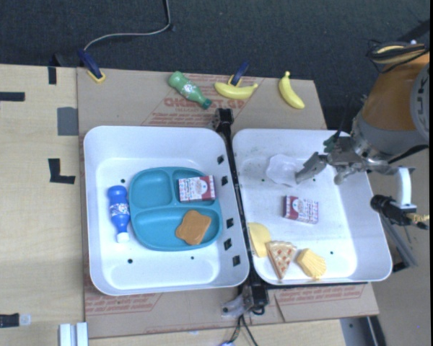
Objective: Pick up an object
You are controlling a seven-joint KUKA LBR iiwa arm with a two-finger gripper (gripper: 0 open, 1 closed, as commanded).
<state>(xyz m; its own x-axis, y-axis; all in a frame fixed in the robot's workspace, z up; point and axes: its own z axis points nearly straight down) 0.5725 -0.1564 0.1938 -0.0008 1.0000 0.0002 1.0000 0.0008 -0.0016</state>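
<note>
The right bin [361,229] holds a clear crumpled plastic piece [281,169], a red and white carton [301,209], a round yellow piece [258,236], a triangular sandwich slice [280,258] and a yellow wedge [312,264]. My gripper [326,171] hangs over the bin's upper right part, open, with nothing between its fingers. Its left finger [309,169] ends just right of the clear plastic piece. The carton lies below and to the left of the gripper.
The left bin [101,150] contains a blue divided tray [155,193] with a small carton [196,189] and a toast slice [193,227], plus a blue bottle [117,211]. Behind the bins lie a green bottle [189,89] and two bananas [235,89] [291,92].
</note>
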